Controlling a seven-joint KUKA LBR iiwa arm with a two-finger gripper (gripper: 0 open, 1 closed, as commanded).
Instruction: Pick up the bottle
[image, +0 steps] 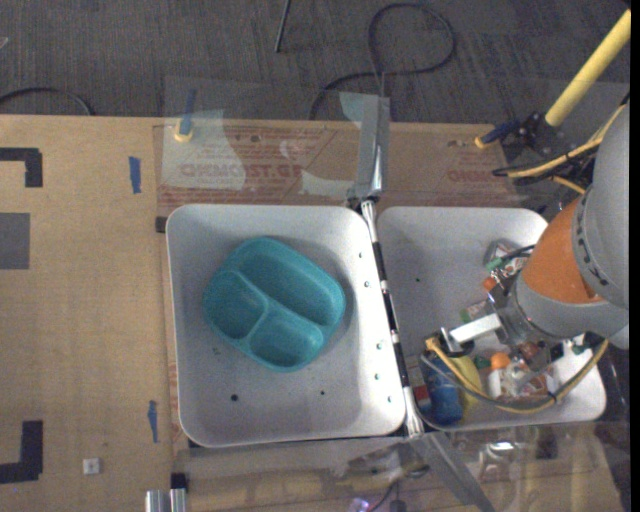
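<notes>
- Brown cardboard covers the bench (90, 300), which carries two white bins side by side, with dark floor and loose cables beyond.
- The bottle (446, 400), as best I can judge, is the blue rounded thing lying in the near-left corner of the right bin (430, 260), close against the wall (392, 340) shared with the left bin (300, 405). It is small in the picture, so I hold that identification loosely.
- It looks like light plastic: stiff enough to take a squeeze, smooth enough to slip and round enough to roll away from a glancing touch. My guess is that a grip across the middle of the body, square to its long axis, would hold best.
- The gripper (508, 352) hangs low over the near half of the right bin, beside the bottle rather than over it. The arm hides it from above, so I cannot tell whether it is clenched or released, and no object is visibly held.
- A jumble (503, 378) of small pale and orange bits lies just right of the bottle, under the gripper. A coloured scrap (497, 256) sits further back in the same bin.
- A teal plate (275, 302) fills the middle of the left bin, well apart and no hindrance.
- The corner is the difficulty, since wall on one side and jumble on the other leave little room for a descent.
</notes>
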